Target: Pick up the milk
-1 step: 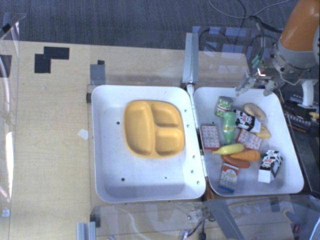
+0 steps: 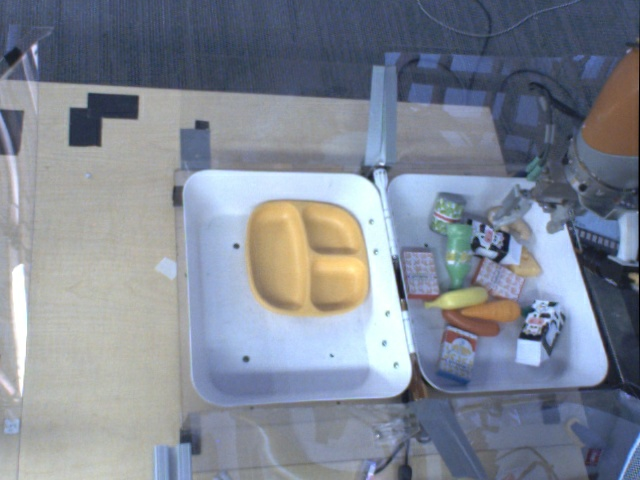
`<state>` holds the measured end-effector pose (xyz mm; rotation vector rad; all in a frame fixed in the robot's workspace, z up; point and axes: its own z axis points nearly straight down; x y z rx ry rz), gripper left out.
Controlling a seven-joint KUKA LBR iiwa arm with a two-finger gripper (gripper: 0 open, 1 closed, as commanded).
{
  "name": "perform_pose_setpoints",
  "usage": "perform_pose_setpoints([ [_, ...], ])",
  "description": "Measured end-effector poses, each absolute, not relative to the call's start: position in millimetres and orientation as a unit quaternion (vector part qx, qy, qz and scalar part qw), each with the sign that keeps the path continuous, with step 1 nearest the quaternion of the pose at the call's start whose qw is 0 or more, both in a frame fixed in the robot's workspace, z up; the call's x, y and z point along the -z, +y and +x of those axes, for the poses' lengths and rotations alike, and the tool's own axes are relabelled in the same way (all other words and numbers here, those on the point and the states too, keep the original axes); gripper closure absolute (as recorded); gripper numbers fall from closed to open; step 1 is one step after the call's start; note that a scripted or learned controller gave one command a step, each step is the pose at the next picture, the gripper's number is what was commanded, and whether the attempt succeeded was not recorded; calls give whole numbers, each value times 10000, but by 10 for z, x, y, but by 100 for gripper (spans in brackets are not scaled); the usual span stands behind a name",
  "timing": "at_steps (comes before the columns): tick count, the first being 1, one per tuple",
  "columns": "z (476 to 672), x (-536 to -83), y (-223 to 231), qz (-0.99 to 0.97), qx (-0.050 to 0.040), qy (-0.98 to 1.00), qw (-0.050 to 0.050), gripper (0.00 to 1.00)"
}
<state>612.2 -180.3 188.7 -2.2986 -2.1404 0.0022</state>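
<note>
Two cow-patterned black-and-white milk cartons lie in the right bin point(image 2: 590, 363). One milk carton point(image 2: 494, 241) lies near the bin's upper middle. The other milk carton point(image 2: 540, 331) stands near the lower right. My gripper point(image 2: 527, 213) hangs over the bin's upper right, just up and right of the upper carton. It is open, with nothing between its fingers. The grey arm with its orange band point(image 2: 612, 128) comes in from the right edge.
The right bin also holds a green can point(image 2: 447, 211), a green bottle point(image 2: 457, 253), a banana point(image 2: 457, 298), a carrot point(image 2: 491, 311), several small printed boxes and a juice box point(image 2: 457, 354). In the left bin point(image 2: 215, 268) lies a yellow divided tray point(image 2: 306, 256).
</note>
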Motion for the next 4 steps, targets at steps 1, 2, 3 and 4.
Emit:
perform_pose_setpoints([
  [1, 6302, -1194, -1918, -7066, 98, -7074, -141, 0],
  [2, 6162, -1088, -1606, -7488, 148, -6621, -251, 0],
  [3, 6675, -1249, -1722, -8581, 12, -5135, -15, 0],
  [4, 6540, -856, -1251, -8826, 24, -4702, -16, 0],
])
